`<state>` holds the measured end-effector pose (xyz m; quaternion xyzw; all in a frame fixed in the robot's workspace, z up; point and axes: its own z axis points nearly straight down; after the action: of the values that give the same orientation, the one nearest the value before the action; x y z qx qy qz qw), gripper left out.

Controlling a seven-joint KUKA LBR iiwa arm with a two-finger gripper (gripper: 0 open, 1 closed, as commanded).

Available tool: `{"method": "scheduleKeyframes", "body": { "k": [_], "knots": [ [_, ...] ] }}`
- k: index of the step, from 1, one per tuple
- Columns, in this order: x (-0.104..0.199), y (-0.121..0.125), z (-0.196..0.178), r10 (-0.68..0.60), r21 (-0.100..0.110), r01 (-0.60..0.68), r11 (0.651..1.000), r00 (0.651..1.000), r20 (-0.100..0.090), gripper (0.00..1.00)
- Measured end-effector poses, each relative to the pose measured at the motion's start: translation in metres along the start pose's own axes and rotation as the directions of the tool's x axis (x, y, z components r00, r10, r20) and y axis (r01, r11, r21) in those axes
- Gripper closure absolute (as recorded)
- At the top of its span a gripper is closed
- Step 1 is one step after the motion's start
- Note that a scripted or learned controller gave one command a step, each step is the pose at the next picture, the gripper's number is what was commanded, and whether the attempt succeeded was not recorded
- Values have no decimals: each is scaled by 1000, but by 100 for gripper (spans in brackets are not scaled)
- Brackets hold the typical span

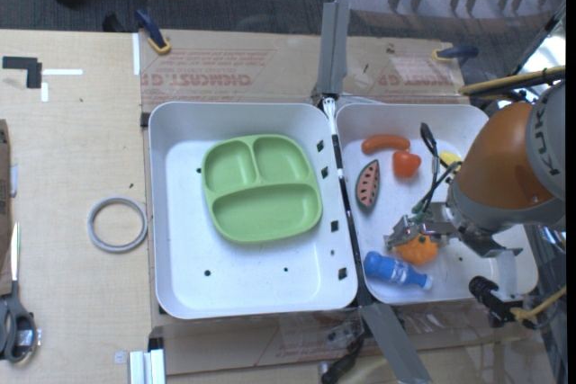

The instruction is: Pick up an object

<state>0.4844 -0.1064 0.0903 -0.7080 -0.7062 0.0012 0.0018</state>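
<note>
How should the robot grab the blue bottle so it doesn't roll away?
Probably from straight above, closing across the middle of the blue bottle. It lies on its side in the right bin, pale cap end toward the arm, so its round body is narrowest crosswise. The orange toy sits close.

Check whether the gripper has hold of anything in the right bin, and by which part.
Cannot be told. The gripper sits right at the round orange toy fruit, but the view does not show the fruit between its fingers.
</note>
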Motion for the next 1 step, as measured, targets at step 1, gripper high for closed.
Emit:
{"method": "scheduleKeyframes", "body": {
  "k": [1],
  "knots": [
    [-1, 0, -8, 3, 2, -3, 1000, 1000, 0, 100]
  ]
}}
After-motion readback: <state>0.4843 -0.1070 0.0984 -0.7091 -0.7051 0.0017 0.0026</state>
